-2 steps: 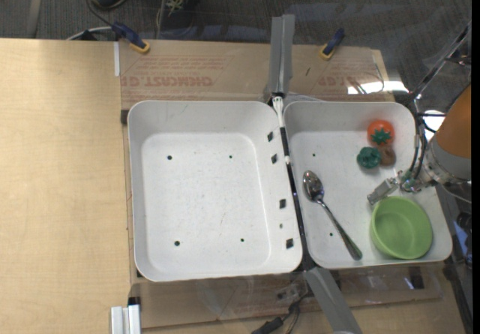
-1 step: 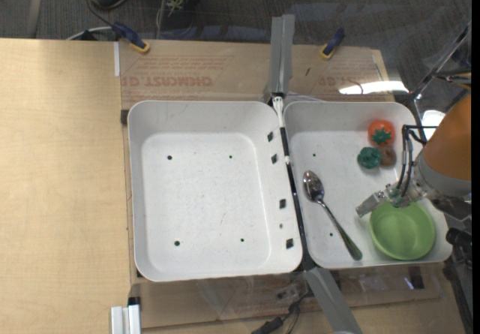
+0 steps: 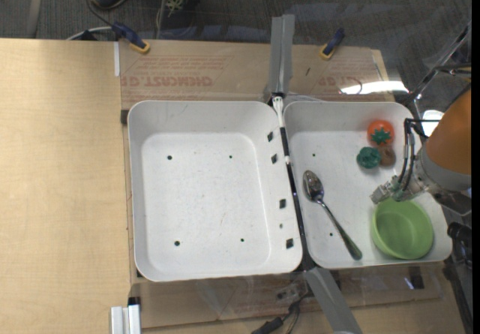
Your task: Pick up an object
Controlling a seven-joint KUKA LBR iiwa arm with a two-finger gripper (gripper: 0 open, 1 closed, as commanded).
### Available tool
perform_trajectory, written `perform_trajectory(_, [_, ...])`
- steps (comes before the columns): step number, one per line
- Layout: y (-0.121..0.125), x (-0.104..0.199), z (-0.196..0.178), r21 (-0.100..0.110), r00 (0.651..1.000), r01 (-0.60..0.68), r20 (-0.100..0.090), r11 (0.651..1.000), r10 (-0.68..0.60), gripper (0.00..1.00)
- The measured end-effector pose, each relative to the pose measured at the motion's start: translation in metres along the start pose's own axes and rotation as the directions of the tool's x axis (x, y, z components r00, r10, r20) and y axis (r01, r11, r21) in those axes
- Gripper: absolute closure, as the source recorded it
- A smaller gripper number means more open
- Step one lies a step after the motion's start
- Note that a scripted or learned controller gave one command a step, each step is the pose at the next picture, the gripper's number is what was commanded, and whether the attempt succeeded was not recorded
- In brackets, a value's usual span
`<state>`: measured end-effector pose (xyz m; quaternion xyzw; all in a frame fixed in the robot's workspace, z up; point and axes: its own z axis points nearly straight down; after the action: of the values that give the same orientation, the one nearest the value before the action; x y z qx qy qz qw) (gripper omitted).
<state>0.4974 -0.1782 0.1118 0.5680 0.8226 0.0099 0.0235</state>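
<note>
- Left bin (image 3: 150, 190): bare white floor, open room across it out to all four walls.
- Right bin (image 3: 330, 130): one spoon (image 3: 328, 212) lies diagonally near its left wall; one green bowl (image 3: 403, 229) sits in its near right corner; one orange-red toy (image 3: 380, 132) and one small green toy (image 3: 368, 158) are close together by the far right corner.
- Claw (image 3: 390, 192): just above the bowl's far rim; whether spread or pressed together, I cannot tell.

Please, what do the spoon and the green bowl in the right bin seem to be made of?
Spoon: probably metal, polished; its bowl end is grey with bright glints, and the handle looks darker. Green bowl: likely plastic, smooth and slightly matte; the colour is one even light green with soft shading and no sharp reflections. Neither can be confirmed from the look alone.
</note>
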Motion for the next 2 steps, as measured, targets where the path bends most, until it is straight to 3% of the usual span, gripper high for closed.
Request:
perform_trajectory(1, [0.042, -0.008, -0.112, 0.041, 1.000, 0.013, -0.025, 0.999, -0.012, 1.00])
perform_trajectory(2, [-0.014, 0.011, 0.019, 0.032, 0.950, 0.312, -0.039, 0.950, -0.311, 1.00])
